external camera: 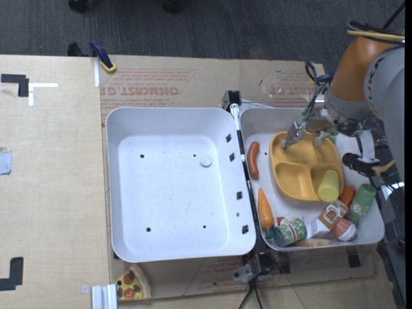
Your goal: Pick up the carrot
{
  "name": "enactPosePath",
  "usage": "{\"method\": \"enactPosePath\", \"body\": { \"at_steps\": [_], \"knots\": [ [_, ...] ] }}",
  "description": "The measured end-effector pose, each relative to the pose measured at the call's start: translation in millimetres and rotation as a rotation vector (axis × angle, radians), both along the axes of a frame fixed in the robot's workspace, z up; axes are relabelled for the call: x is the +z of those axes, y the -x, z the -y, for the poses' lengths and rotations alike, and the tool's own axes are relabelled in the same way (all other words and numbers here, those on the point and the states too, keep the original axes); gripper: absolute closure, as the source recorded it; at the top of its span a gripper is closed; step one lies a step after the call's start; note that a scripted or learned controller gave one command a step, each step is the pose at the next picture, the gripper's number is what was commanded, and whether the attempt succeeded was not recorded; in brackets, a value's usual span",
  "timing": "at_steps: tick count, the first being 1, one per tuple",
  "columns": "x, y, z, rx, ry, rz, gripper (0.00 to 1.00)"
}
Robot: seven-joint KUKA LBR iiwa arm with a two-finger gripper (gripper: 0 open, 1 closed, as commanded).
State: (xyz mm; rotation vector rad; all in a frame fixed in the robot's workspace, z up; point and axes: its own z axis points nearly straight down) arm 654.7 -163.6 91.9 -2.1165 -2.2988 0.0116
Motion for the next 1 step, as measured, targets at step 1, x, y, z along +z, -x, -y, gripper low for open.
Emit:
{"method": "enactPosePath", "body": {
  "at_steps": [1],
  "knots": [
    [0.0, -4.3, -43.8, -0.167, 0.009, 0.016, 0.00]
  ]
}}
